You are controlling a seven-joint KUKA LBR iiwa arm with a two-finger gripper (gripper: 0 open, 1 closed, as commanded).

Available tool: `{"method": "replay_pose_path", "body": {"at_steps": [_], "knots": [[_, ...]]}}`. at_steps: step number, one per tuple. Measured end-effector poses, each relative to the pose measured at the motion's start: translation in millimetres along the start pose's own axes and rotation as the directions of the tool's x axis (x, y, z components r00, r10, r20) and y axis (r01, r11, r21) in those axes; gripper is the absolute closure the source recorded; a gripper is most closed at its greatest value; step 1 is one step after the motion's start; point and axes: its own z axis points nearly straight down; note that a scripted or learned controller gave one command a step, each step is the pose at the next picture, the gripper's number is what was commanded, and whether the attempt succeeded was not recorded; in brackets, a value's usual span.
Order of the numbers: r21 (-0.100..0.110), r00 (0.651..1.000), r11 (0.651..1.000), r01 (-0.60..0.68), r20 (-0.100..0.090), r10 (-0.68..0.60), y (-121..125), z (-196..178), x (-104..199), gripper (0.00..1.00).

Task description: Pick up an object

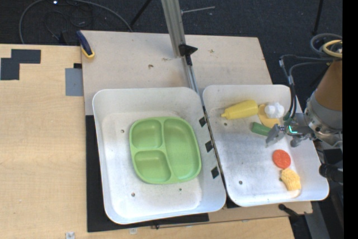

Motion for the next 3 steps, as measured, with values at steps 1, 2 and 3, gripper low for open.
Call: {"method": "replay_pose_path", "body": {"at_steps": [1, 2, 3], "knots": [[-0.002, 1.000, 1.000, 0.000, 0.000, 0.000, 0.4, -0.6, -0.1, 0.00], [0.002, 1.000, 1.000, 0.001, -0.001, -0.001, 6.3, 48.6, 7.4, 0.00], [-0.004, 1.000, 1.000, -0.002, 0.001, 0.002, 7.0, 99.7, 7.4, 0.00]]}}
